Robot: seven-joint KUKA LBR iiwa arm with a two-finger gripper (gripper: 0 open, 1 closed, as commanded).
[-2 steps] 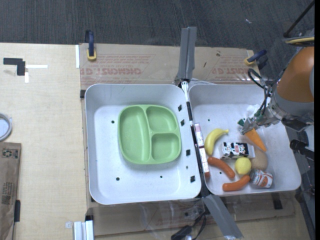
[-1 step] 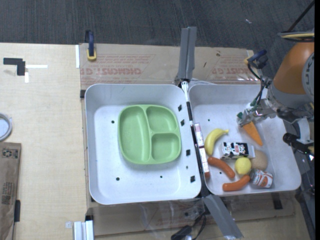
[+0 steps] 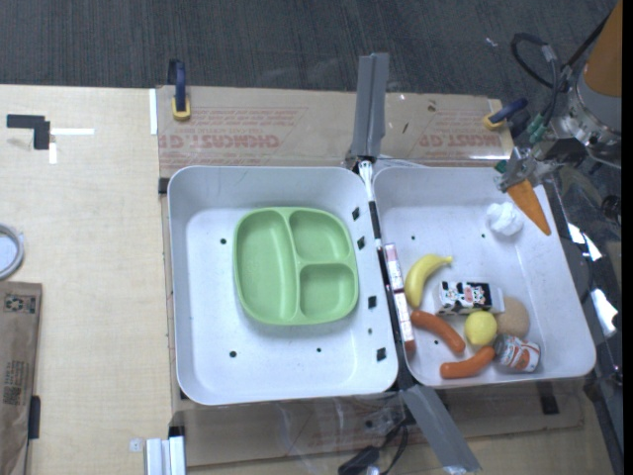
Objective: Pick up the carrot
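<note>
The carrot (image 3: pixel 531 206) is an orange cone, slanting with its thin tip down and to the right, over the far right part of the right bin (image 3: pixel 435 198). Its thick end sits between the fingers of my gripper (image 3: pixel 520 172), which is shut on it. The carrot appears lifted off the bin floor, just right of a small white crumpled object (image 3: pixel 504 219). The arm comes in from the upper right, and cables hang around the wrist.
The right bin's near half holds a banana (image 3: pixel 423 275), a small cow-print carton (image 3: pixel 465 296), a lemon (image 3: pixel 481 327), two orange-red sausages (image 3: pixel 438 331), a brown round item (image 3: pixel 513 317) and a can (image 3: pixel 517 354). A green divided plate (image 3: pixel 296 264) lies in the left bin (image 3: pixel 180 265).
</note>
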